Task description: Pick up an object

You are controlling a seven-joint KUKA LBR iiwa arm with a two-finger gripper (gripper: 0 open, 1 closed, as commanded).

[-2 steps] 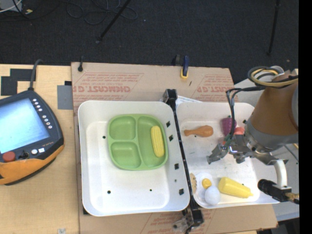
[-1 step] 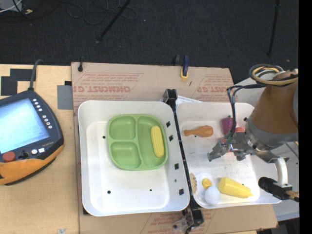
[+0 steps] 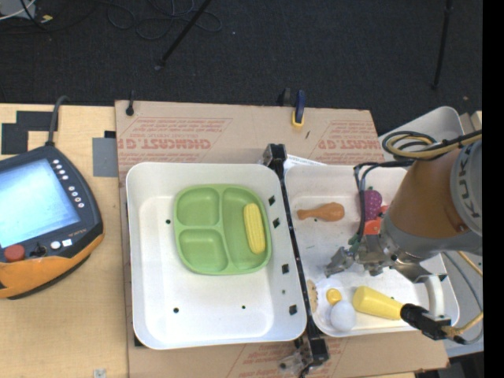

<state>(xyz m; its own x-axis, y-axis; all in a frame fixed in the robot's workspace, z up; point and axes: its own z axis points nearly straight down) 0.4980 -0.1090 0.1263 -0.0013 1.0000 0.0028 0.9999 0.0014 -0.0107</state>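
Still at the approach step imo. My fingers (image 3: pixel 340 261) hang low in the right white plastic bin (image 3: pixel 315 181), can't tell if they're apart or together, nothing visibly btwn them. Closest target: small yellow round piece (image 3: pixel 334 295) just below. Next: drop onto it.

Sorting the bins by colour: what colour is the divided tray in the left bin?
Light green, seen clearly in the camera view: the divided tray holds a yellow corn cob.

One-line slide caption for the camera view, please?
Tool low in the right bin; corn on green tray.
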